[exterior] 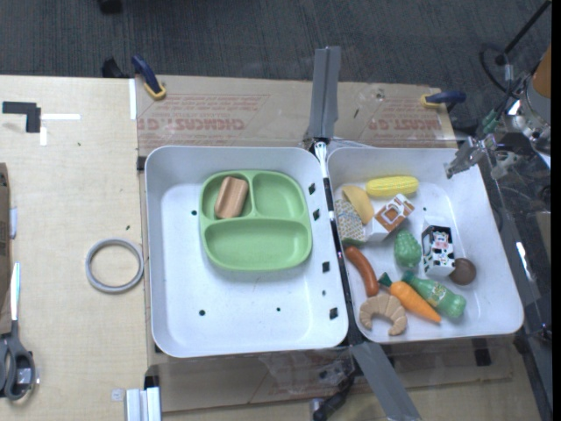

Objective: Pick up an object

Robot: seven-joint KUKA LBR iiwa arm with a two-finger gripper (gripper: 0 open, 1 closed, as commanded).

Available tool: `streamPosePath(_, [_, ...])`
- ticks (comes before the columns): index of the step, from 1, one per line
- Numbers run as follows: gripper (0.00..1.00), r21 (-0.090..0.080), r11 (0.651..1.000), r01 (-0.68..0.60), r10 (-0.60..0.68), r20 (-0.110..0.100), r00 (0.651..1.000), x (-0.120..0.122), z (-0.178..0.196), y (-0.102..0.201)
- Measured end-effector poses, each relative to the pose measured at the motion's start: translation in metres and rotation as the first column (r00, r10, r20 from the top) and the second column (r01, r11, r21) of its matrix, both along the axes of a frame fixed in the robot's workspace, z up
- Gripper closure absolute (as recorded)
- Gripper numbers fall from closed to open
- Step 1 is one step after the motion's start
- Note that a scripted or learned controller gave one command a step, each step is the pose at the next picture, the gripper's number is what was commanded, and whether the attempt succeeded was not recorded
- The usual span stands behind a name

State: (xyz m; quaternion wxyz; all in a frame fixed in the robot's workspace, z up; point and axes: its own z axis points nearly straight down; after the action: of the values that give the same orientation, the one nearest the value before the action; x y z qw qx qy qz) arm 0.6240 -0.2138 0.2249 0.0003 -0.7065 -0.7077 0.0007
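The right bin (487,235) holds several toy foods. Among them are a yellow corn cob (392,185), a banana (358,203), a small orange-and-white box (394,214), a cow-patterned carton (437,248), a brown ball (463,271), a green bottle (439,295), a carrot (414,300), a red sausage (362,270) and a croissant (384,313). My gripper (466,158) hangs at the bin's far right corner, above the rim and apart from all the toys. Nothing is seen in it.
The left bin (175,305) bears a green divided plate (257,245) with a tan bread piece (230,196) in its upper left compartment. A tape ring (114,264) and scissors (16,362) lie on the bench at left. Blue clamps (149,76) sit behind the bins.
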Motion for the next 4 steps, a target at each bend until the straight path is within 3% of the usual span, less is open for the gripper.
streamPosePath(1, [0.0,0.0,0.992,-0.125,0.125,0.0,0.992,0.003,-0.092,0.077])
streamPosePath(2, [0.0,-0.007,0.997,-0.079,0.079,0.034,0.996,-0.062,-0.118,0.108])
streamPosePath(3, [0.0,-0.005,0.967,-0.256,0.256,0.013,0.967,-0.045,-0.128,0.116])
streamPosePath(4, [1.0,-0.004,0.968,-0.25,0.25,0.009,0.968,-0.046,-0.12,0.114])
